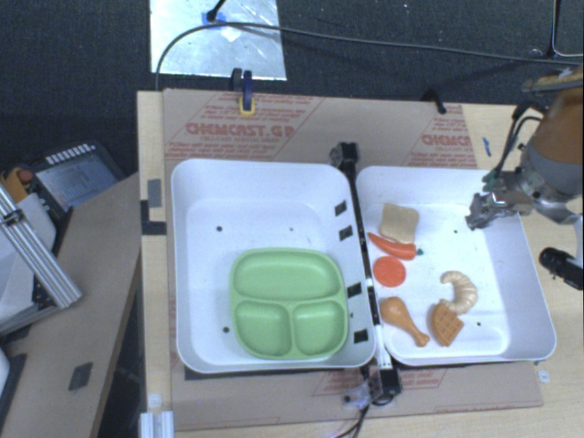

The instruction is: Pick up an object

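Claw (481, 210) at right bin's edge, croissant (459, 289) well below-left

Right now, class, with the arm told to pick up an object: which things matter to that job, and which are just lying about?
Job:
gripper
tan bread slice
orange carrot
red round slice
pale croissant
brown drumstick
waffle wedge

Lying about:
green divided plastic tray
yellow clamp
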You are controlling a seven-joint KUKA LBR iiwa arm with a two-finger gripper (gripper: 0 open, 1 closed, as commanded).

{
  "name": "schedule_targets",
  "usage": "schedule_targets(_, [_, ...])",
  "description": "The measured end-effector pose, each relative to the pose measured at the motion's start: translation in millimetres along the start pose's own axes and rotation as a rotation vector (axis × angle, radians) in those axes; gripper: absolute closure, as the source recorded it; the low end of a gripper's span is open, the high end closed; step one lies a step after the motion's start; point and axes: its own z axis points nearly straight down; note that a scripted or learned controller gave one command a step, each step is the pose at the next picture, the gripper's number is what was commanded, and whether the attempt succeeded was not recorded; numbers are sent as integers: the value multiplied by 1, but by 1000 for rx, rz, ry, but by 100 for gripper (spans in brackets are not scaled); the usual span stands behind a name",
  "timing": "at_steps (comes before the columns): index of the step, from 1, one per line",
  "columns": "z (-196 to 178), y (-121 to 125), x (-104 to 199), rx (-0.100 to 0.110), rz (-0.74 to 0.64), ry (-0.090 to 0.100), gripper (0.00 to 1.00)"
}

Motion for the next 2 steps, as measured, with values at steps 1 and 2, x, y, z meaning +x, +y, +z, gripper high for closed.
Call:
schedule_targets(1, [-11,1,54,0,-6,2,100])
schedule_targets(2, [-12,17,116,1,-8,3,100])
